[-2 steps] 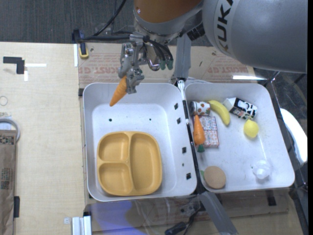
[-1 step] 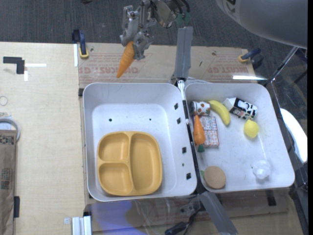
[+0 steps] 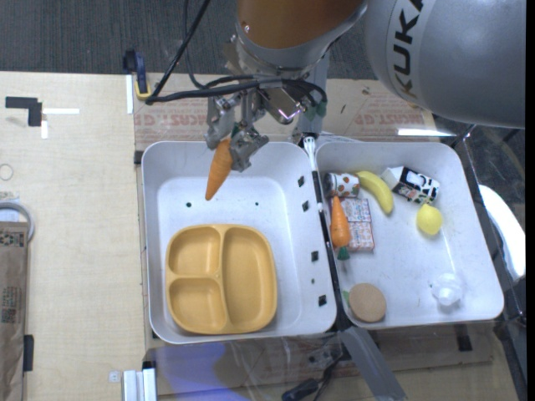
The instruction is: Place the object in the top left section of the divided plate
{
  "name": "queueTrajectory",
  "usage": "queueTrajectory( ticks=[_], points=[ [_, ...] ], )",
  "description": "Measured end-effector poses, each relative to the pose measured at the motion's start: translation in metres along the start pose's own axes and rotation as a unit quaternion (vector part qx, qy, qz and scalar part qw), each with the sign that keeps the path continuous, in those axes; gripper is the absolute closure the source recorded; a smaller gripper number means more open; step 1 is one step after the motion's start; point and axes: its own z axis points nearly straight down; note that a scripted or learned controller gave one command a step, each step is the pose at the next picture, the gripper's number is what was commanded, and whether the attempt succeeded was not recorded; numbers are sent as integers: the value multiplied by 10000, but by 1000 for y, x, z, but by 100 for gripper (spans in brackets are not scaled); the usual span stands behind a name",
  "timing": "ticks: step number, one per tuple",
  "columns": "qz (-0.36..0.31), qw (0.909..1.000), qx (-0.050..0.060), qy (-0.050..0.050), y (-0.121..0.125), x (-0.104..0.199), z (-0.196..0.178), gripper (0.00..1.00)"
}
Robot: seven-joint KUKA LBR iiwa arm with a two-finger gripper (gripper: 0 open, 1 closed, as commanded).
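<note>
An orange toy carrot (image 3: pixel 218 169) hangs point-down over the back of the left bin, above the bin floor. My gripper (image 3: pixel 231 143) is shut on the carrot's thick upper end. The yellow divided plate (image 3: pixel 221 277) lies in the front half of the left bin (image 3: pixel 159 224), with two small sections on its left and one long section on its right. All of its sections hold nothing. The carrot hangs behind the plate, roughly in line with its middle.
The right bin (image 3: pixel 476 224) holds a second carrot (image 3: pixel 338 222), a pink box (image 3: pixel 360 222), a banana (image 3: pixel 375 190), a lemon (image 3: pixel 429 220), a black-and-white carton (image 3: pixel 414 185), a brown disc (image 3: pixel 367 302) and a small clear item (image 3: pixel 446 291). Cables hang at the back.
</note>
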Motion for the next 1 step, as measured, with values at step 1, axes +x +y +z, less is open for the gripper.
queueTrajectory(
  ticks=[1],
  points=[
    [-1339, 9910, 1, -15, -51, -28, -12, 100]
  ],
)
